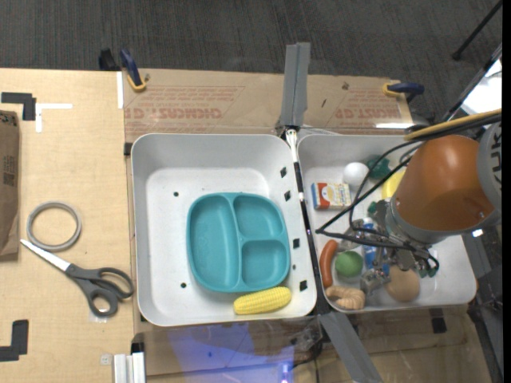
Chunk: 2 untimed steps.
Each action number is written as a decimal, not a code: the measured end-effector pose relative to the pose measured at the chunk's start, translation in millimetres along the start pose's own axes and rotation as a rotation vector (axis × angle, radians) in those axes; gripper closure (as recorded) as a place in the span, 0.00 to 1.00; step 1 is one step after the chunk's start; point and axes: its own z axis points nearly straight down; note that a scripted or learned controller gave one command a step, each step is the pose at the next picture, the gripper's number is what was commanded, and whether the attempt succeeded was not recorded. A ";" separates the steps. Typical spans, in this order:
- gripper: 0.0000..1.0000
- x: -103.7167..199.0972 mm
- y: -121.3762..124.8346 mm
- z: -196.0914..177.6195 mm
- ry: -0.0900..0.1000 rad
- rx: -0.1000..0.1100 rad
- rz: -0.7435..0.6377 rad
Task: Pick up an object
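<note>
1. Object to pick: none is chosen for certain, but the likeliest candidates are the green ball (348, 263), the red sausage-shaped toy (327, 263), the tan knobbly piece (346, 297) and the brown egg-shaped thing (403, 286), all lying in the near part of the right bin (313, 146).

2. Progress, as I judge it: the pick is not done. Every one of these things rests on the floor of the right bin, and nothing is seen lifted clear of it.

3. The gripper (382, 263) hangs low inside the right bin, under the arm's orange band (443, 183), amid cables and dark parts. Whether it is apart or together cannot be told here, and no thing shows between its tips.

4. Relative to the gripper: the green ball lies just beside it toward the left bin (152, 158), the red sausage-shaped toy beyond the ball against the dividing wall, the brown egg-shaped thing just beside it toward the near rim, and the tan knobbly piece near it at the near corner.

5. Farther from the gripper, toward the far rim of the right bin, lie a small carton (330, 195) and a white ball (355, 171).

6. What is left, by my reckoning: closing on one thing and raising it.
</note>
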 end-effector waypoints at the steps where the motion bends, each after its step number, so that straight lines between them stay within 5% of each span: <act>1: 0.00 -4.3 -67.6 -44.0 0.000 0.001 0.047; 2: 0.00 -8.2 -60.5 -10.4 -0.015 0.010 0.042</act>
